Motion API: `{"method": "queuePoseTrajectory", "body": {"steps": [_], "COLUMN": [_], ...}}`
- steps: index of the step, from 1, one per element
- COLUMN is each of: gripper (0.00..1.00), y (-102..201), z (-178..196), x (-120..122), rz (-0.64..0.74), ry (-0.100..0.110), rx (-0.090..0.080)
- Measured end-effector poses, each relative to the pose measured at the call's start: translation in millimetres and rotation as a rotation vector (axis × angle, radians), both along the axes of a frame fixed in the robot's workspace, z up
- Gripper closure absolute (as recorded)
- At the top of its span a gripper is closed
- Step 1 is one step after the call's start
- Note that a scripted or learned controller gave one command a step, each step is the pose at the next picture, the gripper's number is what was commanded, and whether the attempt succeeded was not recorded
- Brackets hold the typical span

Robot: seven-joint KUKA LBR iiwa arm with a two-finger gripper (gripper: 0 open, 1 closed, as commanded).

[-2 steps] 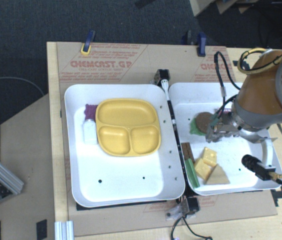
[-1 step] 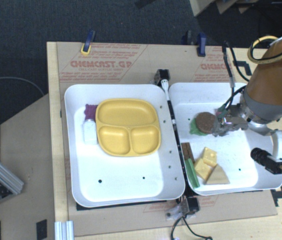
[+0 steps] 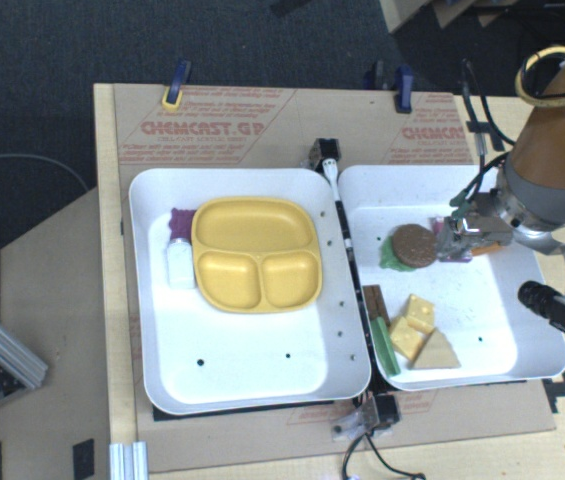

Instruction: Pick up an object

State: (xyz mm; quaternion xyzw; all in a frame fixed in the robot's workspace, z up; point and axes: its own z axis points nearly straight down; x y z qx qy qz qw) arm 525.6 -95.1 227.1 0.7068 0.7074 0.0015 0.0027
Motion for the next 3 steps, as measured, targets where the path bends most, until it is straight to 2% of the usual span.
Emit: {"method": "queuePoseTrajectory", "body": {"steps": [1,3], "gripper": [1.0,1.0], "y": [47,166], "z": [-6,-12], "x": [-8,-5], "rz": [0.003,0.005], "ry": [0.009,0.004], "rx": [0.004,0.003]}}
